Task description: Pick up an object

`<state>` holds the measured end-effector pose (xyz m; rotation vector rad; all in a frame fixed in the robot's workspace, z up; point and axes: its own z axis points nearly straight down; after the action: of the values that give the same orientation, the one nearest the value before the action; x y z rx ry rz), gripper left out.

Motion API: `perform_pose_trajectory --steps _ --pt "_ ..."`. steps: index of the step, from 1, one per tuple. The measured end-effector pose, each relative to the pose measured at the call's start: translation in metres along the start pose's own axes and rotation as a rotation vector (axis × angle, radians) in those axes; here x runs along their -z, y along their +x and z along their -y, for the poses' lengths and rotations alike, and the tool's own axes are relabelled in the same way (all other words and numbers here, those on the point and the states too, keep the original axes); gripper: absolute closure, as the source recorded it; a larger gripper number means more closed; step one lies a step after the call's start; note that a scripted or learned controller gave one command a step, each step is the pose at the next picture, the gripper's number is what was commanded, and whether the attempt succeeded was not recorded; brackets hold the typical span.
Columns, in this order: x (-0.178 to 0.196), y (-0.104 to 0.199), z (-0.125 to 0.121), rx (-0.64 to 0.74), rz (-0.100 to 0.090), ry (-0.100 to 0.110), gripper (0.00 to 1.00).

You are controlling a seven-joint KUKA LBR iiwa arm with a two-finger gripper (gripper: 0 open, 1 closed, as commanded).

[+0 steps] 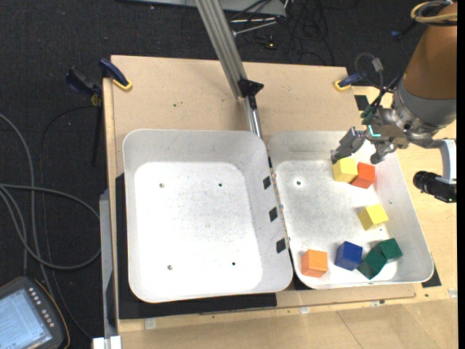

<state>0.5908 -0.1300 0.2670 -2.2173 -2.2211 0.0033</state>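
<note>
From my feed the arm [434,64] runs off the right edge, so I see nothing above its orange band. A screen [25,315] at lower left is cut by the corner. The end effector [363,147] hides part of the yellow block [345,170] beneath it; I can't judge contact there.

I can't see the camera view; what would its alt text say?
A robot arm's hand hovers open over a yellow block and a red block in the right white bin, which also holds yellow, orange, blue and green blocks.
</note>
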Motion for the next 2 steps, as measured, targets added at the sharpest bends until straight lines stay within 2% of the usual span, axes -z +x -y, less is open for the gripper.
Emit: perform_pose_trajectory --steps 1,2 --pt "0.002 0.0 -0.001 -0.001 0.001 -0.004 0.0" --pt "-0.061 0.005 0.0 -0.002 0.0 0.003 0.0"
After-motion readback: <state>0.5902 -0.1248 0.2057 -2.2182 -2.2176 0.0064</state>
